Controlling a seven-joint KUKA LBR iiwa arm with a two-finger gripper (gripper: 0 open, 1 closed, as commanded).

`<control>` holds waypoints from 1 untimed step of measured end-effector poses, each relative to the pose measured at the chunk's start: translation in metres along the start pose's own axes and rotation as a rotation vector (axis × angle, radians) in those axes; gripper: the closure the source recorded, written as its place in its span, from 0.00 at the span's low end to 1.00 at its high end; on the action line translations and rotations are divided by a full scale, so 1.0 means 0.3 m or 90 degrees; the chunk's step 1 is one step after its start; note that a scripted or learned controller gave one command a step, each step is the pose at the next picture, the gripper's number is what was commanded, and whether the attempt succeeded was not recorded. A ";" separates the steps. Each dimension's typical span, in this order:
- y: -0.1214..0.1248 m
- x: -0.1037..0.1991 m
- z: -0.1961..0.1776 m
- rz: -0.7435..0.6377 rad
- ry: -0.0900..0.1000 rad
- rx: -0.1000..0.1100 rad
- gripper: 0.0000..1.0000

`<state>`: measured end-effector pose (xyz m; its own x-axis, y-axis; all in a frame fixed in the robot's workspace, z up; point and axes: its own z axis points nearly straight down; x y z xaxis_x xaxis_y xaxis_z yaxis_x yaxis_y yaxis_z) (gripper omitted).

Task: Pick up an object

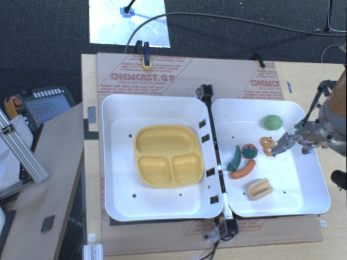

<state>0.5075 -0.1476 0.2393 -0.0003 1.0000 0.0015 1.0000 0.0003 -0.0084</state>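
Observation:
The right bin [312, 196] holds several small toy foods. A green ball [272, 122] lies at the back, with an orange pretzel [266, 145] just in front of it. Further left lie a red-and-green vegetable [249, 151], a dark green pepper [235, 158] and an orange sausage [243, 169]. A tan bun [259, 188] sits nearest the front. My gripper [282, 144] reaches in from the right, low over the bin, its tip right beside the pretzel's right side. Nothing is visibly held.
The left bin [116, 199] carries a yellow three-compartment tray [167, 155]. A black divider with clips [212, 156] runs between the bins. A cable [312, 110] hangs by the arm at the right.

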 end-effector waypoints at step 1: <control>0.007 0.001 -0.016 -0.002 -0.001 -0.006 0.00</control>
<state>0.5097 -0.1473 0.2441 -0.0032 1.0000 -0.0006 1.0000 0.0032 0.0018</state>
